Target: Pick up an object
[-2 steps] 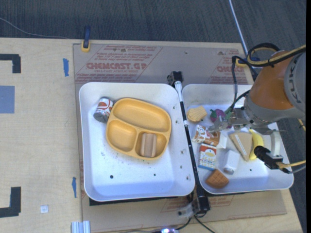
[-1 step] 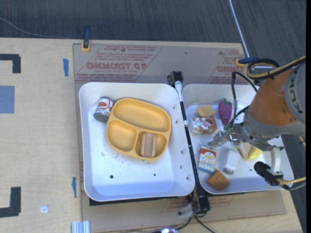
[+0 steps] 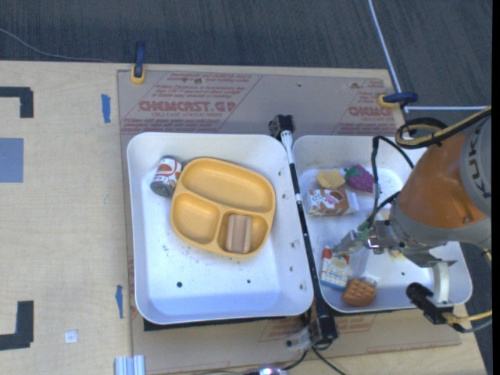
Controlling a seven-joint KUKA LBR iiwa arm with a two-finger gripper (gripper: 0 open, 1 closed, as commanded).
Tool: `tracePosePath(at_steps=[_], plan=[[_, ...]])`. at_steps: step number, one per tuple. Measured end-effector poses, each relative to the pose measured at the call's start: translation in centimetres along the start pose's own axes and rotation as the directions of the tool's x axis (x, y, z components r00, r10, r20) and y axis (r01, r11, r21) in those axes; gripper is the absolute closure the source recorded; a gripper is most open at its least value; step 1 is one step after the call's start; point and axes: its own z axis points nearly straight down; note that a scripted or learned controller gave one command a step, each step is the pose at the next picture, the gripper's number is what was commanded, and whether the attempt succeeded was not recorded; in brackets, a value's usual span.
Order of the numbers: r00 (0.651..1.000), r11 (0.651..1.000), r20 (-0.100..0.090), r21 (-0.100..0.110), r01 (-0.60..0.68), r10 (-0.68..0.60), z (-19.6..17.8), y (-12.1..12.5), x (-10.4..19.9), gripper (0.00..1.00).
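Fingers (image 3: 353, 243) at lower right of frame, over right bin (image 3: 461, 287); how far open cannot tell, nothing seen between them. Tips just above small carton (image 3: 334, 270), near waffle-like toy (image 3: 359, 291). Packet (image 3: 328, 201), cracker (image 3: 330, 179), purple toy (image 3: 360, 178) crowd bin's upper part. Arm (image 3: 441, 190) covers bin's right side. Left bin (image 3: 219, 287) at frame centre: yellow divided tray (image 3: 223, 205), brown block (image 3: 238, 233) in its lower right compartment, can (image 3: 165, 176) touching tray's upper left edge. Bare floor along left bin's lower part.
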Motion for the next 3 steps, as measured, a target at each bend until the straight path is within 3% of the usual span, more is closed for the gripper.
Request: tracePosePath(at_steps=[1,2,3], plan=[[1.0,1.0,0.005,-0.005,-0.002,0.003,-1.1,0.1,-0.2,1.0],[1.0,1.0,-0.007,0.022,0.003,-0.003,-9.5,1.7,9.6,1.0],[1.0,1.0,-0.004,0.022,0.001,0.0,-9.4,3.5,4.9,1.0]])
